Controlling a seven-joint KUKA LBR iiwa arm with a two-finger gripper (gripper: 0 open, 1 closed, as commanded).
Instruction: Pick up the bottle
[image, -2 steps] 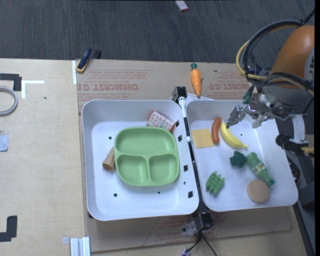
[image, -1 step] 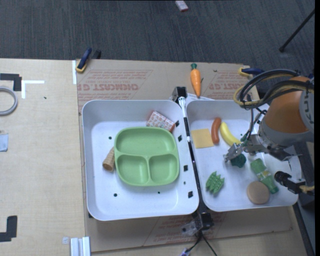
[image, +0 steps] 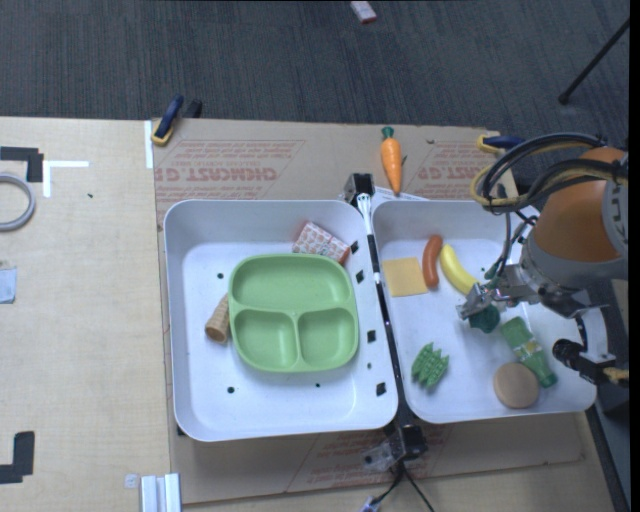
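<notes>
Currently gripper (image: 478, 305) sits low in right bin (image: 455, 405), at dark cap end of green bottle (image: 522, 345) lying beside banana (image: 457, 268); jaw state: cannot tell.

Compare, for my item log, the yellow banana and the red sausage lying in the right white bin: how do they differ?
The yellow banana is curved and tapers at its ends; the red sausage is straight and round-ended. The banana lies at a slant, the sausage nearly straight up the view. The banana lies nearer the gripper, the sausage next to a flat yellow cheese slice. Both are small elongated toy foods lying flat in the right white bin.
</notes>
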